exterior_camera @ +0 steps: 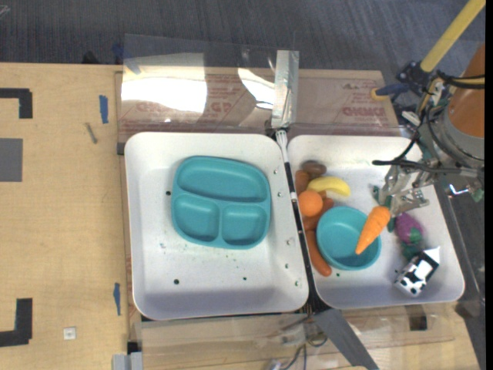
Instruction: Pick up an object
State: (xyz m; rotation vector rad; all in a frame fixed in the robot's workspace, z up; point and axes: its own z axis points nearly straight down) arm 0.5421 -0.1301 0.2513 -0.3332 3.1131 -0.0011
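we see the gripper (402, 197) low over the right bin (451, 284), its fingers (393, 187) closed on the thick top end of a toy carrot (373, 227). the carrot slants down to the left, its tip over the teal bowl (339, 237). left of the bowl lie a banana (330, 185), an orange (310, 204) and a brown piece (313, 168). a purple toy (408, 227) and a black-and-white toy (417, 273) sit to the right. the left bin (146, 230) holds a teal divided tray (219, 200).

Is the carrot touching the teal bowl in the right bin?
Touching. The camera view shows the carrot lying across the teal bowl's rim, its tip over the inside.
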